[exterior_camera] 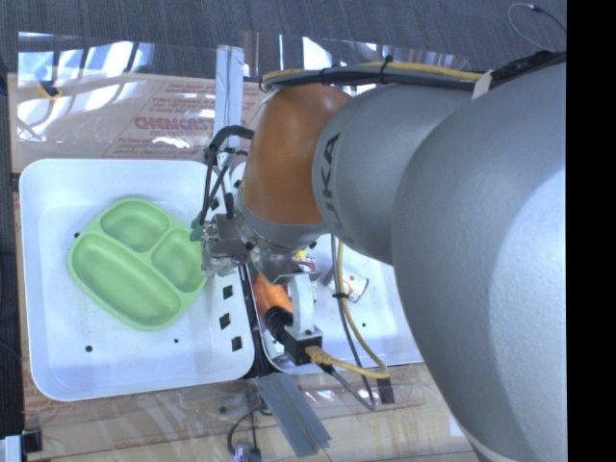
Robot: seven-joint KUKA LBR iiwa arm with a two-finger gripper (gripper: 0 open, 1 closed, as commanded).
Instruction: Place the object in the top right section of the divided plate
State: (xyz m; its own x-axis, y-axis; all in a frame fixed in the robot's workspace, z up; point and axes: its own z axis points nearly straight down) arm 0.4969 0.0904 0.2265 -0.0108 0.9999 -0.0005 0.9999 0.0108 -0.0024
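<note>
Camera view:
- Arm (433, 162) comes in from the right and covers most of the right bin (399, 340). Its orange band (284, 162) sits above the divide between the two bins.
- Tool (214, 245) is over the right edge of the left bin (58, 354), just beside the right rim of the divided plate (130, 277). Can't tell from this angle whether it touches the plate.
- Tool state: cannot tell, since the wrist hardware hides the tip. Nothing visibly gripped.
- The plate is green with three sections. It lies flat in the middle of the left bin, slightly toward the far edge, rotated so the big section faces the bin's near-left corner. The two small sections sit on the far and right sides.
- Orange thing (273, 295), likely the object, shows under the wrist at the left edge of the right bin, just past the divide. It is mostly hidden and well apart from the plate sections. Can't tell if it rests on the bin floor.
- Three small black squares run along the left bin's right side, near the wall.
- Clear sheet with red lettering (125, 114) lies along the surface's far edge.
- Grey flat strip (294, 414) lies on the wooden surface (144, 422) at the near edge, below the bin divide.
</note>
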